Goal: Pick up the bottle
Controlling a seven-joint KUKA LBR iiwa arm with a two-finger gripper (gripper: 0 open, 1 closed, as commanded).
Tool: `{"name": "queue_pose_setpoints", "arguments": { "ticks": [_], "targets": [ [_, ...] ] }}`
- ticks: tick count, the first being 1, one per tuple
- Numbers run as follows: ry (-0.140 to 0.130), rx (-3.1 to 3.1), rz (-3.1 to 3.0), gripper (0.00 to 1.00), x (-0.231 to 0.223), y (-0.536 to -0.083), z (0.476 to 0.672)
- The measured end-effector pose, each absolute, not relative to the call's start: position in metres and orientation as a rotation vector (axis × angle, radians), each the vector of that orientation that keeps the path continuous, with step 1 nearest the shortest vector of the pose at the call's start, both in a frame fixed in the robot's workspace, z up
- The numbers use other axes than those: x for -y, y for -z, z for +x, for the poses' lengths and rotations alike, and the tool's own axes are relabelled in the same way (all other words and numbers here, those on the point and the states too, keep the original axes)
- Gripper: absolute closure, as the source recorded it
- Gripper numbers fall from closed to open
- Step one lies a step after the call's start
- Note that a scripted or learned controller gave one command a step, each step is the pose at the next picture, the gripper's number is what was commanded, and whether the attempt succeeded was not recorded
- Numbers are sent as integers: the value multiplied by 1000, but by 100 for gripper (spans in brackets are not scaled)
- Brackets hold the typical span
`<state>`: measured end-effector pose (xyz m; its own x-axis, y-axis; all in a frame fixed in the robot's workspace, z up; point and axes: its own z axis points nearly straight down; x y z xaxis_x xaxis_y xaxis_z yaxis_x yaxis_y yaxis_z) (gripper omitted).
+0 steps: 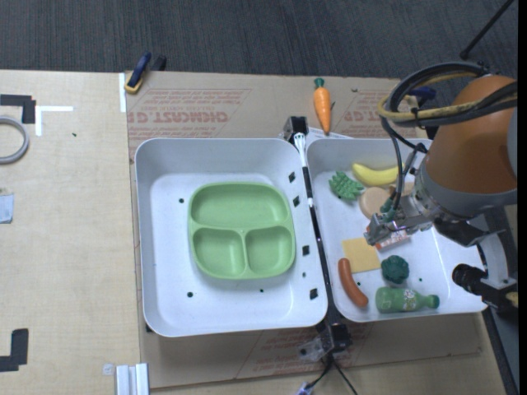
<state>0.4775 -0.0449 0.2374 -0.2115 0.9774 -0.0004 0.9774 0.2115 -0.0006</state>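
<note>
arm: reaching in from right | tool (389, 230): low, pointing left

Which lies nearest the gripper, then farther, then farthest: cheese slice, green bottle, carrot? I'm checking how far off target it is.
From the gripper, in the camera view:
1. Cheese slice, just beside it toward the divider.
2. Green bottle, at the right bin's near edge.
3. Carrot, outside the bins, beyond their far rim.

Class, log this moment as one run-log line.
target: green plastic bottle lying in right white bin | gripper above yellow cheese slice | bottle not grasped
</note>
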Motion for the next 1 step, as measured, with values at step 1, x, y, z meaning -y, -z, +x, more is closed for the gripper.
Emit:
{"name": "queue_pose_setpoints", "arguments": {
  "ticks": [1],
  "targets": [
    [-4, 2238, -2202, 100, -47, -192, 477]
  ]
}}
